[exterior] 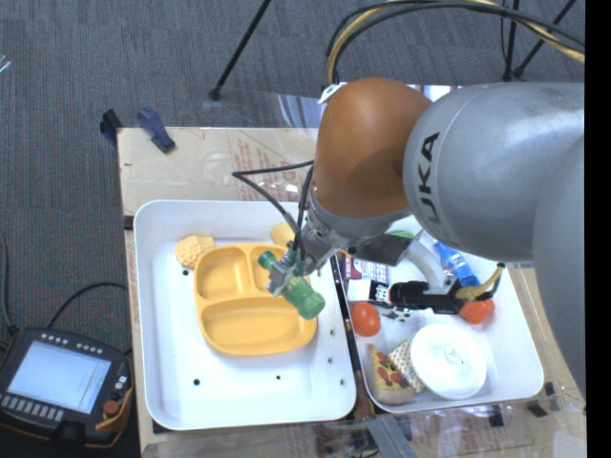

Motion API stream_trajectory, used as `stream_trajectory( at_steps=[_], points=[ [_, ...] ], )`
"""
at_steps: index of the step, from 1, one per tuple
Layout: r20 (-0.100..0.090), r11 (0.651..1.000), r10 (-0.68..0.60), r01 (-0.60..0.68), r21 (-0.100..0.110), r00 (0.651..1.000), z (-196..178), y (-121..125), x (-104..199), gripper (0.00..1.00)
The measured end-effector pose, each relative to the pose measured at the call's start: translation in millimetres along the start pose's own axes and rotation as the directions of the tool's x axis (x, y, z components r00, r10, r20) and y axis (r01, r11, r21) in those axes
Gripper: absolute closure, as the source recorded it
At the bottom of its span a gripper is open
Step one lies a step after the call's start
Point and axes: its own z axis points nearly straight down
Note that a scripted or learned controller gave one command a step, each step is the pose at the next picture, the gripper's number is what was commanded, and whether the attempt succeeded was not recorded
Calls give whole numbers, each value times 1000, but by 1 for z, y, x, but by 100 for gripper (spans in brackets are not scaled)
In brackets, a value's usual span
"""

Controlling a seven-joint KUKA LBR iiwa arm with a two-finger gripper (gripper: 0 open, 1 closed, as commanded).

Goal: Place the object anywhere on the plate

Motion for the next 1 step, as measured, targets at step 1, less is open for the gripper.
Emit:
stream_trajectory(
  at_steps=[1],
  points=[
    [0, 1000, 1, -1, 1, 1000, 1, 0, 0, 0]
  ],
)
